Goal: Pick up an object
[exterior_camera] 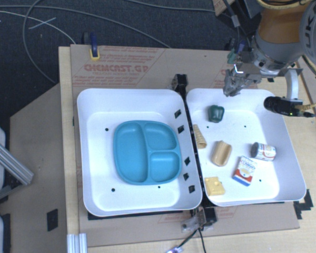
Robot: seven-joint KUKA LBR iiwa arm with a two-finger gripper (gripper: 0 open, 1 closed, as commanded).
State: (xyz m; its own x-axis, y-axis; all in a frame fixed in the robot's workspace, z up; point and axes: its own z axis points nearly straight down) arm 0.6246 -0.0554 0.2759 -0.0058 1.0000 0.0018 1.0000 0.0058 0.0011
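My gripper (232, 88) hangs over the far edge of the right bin (284, 136), with nothing seen in it. A small dark green object (216, 113) lies just below and left of it in that bin. Further toward the front lie a ribbed tan cone (200, 136) by the left wall, a tan roll (221, 153), a small white and grey can (264, 151) on its side, a red, white and blue carton (245, 171) and a yellow block (214, 185).
A blue divided plate (147, 152) lies in the middle of the left bin (92, 141). Black clips run along the ridge between the two bins (185, 136). A blue-and-yellow clamp (94, 46) sits on the board's far left edge.
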